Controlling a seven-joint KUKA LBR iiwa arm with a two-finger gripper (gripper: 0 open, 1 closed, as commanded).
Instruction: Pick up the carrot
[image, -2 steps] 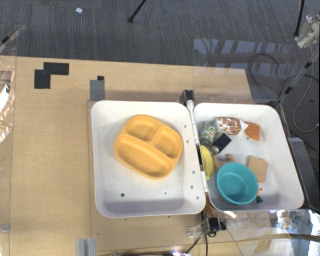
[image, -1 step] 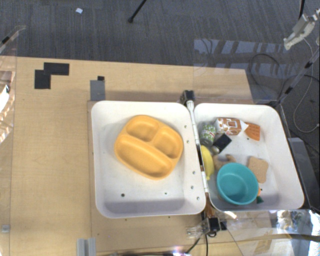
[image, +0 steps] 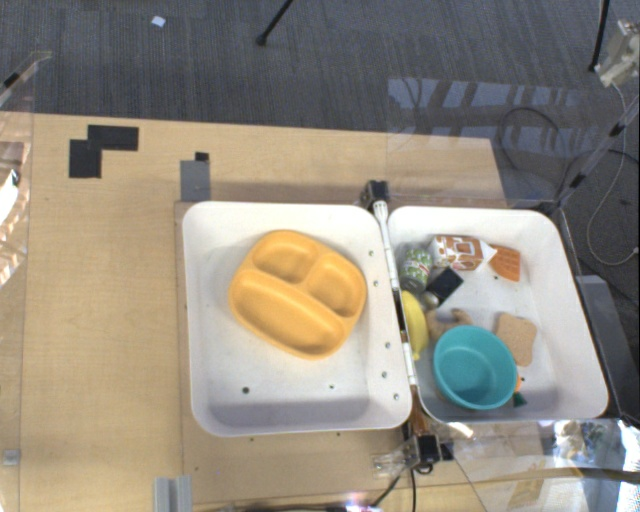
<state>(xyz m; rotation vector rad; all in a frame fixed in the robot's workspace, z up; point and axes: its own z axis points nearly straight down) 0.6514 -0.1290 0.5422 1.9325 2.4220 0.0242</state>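
Note:
A thin strip of orange with a green end peeks out from behind the right rim of a teal bowl in the right bin. It looks like the carrot, and the bowl hides most of it. It lies near the bin's front right corner.
The right bin also holds a banana along its left wall, a small carton, an orange wedge, a tan toast slice, a black piece and a green-white ball. A yellow divided plate lies in the left bin.

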